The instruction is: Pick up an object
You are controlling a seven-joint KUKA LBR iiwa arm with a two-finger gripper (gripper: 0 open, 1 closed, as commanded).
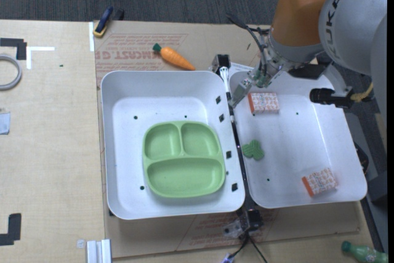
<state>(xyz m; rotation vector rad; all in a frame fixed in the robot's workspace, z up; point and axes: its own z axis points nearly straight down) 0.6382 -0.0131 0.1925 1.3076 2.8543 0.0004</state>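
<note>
Hovering at the right bin's [345, 151] far-left corner, the gripper [257, 78] sits just beside a patterned box [265, 102], apparently lined up for grasping. Its opening cannot be judged. A second box [319, 182] lies near-right.

Bins [123, 194] looked smooth white plastic, slight sheen; green divided tray [183, 160] matt plastic; two small boxes [264, 103] printed card; bench [49, 151] matt cardboard-like; arm [345, 9] shell glossy grey with orange band
</note>
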